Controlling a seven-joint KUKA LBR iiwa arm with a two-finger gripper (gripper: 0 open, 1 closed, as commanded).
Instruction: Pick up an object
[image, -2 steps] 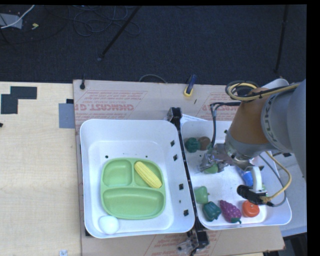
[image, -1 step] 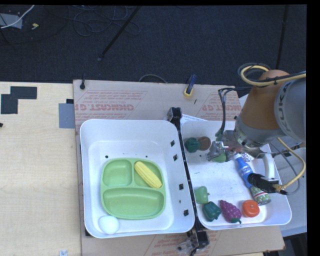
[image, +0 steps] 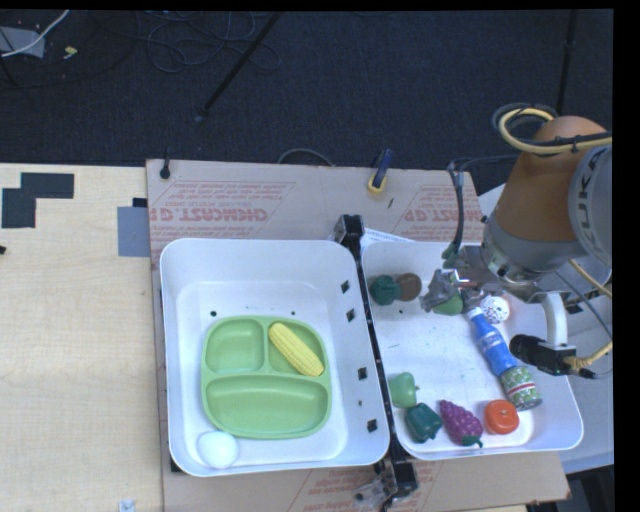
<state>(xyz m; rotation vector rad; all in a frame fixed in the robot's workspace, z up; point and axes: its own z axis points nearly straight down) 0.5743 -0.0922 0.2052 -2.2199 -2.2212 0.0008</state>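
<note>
Camera view from above takes in the counter (image: 70, 350) with its two white bins side by side. From where I stand, the left bin (image: 190, 300) is the roomier-looking one, carrying a green divided tray (image: 262, 400) with a yellow corn cob (image: 296, 349) lying in its upper right compartment, and a white ball (image: 217, 448) near the bin's front left corner. The right bin (image: 440, 350) holds the clutter. The grey arm (image: 560, 200) leans in from the right, and its tool (image: 446, 293) sits low at the back of this bin; I cannot tell whether it is released or clenched. A blue bottle (image: 494, 345) lies tilted to its right. Just to the tool's left sit a dark green object (image: 383, 290) and a brown one (image: 408, 287), touching each other. Along the front lie a light green piece (image: 402, 389), a dark green pepper (image: 422, 422), purple grapes (image: 461, 421) and an orange object (image: 501, 417).
</note>
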